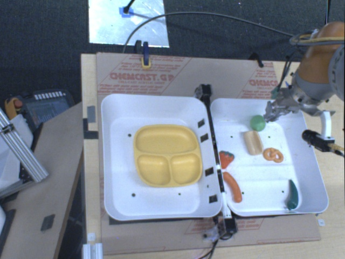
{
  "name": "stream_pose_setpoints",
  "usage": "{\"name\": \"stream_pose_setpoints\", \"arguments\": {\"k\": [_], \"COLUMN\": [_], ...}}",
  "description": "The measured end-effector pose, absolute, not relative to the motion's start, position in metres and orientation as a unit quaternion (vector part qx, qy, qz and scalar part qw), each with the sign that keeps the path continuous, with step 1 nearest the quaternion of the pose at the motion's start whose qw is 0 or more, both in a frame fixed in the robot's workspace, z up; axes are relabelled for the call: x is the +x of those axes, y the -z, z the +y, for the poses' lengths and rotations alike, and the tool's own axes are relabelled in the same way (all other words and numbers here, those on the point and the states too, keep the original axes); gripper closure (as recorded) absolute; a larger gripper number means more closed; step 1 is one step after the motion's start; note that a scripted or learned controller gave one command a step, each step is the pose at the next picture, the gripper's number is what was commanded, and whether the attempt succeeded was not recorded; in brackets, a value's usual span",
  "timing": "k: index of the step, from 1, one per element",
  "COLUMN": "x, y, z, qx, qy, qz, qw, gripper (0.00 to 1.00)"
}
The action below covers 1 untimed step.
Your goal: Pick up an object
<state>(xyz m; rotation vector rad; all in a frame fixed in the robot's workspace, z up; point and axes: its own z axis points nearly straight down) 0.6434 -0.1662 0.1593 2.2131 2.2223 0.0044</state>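
My pincer (271, 112) hovers at the two o'clock corner of the right bin (310, 198), its tip just beside a green ball (257, 123); whether it is wide or narrow I cannot tell, and nothing shows between its tips. Below the ball, toward six o'clock, lies a tan bread roll (252, 142), with a pretzel (273, 155) at its four o'clock. A strawberry (227, 158) and an orange sausage (233, 186) sit near the bin's nine o'clock wall; a dark green pepper (292, 195) rests at five o'clock. On the desk (91, 144), the left bin (116, 198) carries a yellow divided tray (165, 154).
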Motion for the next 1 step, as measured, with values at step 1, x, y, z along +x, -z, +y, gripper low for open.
{"name": "stream_pose_setpoints", "arguments": {"k": [1], "x": [0.6478], "y": [-0.2039], "z": [-0.1671], "qx": [0.705], "qy": [-0.0019], "qz": [0.709], "qw": [0.003], "gripper": [1.00]}}
